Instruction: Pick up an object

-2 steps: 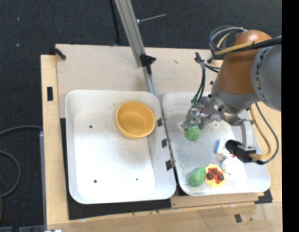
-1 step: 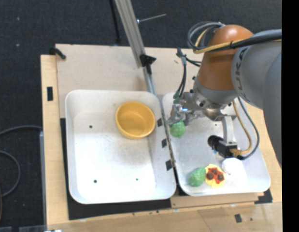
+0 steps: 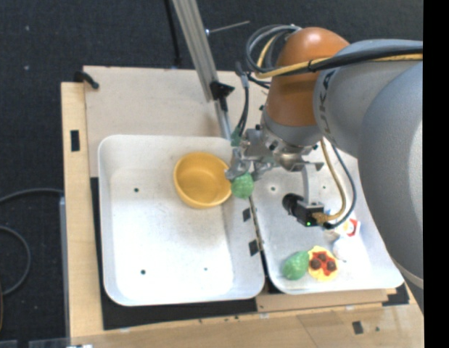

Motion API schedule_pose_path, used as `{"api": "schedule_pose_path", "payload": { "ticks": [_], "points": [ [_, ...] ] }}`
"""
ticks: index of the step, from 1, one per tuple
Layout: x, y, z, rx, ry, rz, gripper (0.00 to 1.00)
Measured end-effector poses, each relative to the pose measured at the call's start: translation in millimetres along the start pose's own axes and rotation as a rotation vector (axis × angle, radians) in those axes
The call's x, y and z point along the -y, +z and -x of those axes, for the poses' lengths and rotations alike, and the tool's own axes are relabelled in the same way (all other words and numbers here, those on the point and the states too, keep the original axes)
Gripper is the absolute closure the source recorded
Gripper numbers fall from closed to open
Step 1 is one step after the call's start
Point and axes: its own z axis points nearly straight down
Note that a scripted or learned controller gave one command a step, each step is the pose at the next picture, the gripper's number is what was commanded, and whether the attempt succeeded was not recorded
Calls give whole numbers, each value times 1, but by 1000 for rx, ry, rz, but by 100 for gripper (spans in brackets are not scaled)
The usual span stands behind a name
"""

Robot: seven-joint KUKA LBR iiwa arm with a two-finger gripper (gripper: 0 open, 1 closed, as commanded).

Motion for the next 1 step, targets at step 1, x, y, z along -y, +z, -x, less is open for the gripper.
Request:
{"api": "schedule_pose_path", "payload": {
  "ticks": [1],
  "points": [
    [-21,-3,-45,1,4,-2,100]
  ]
}}
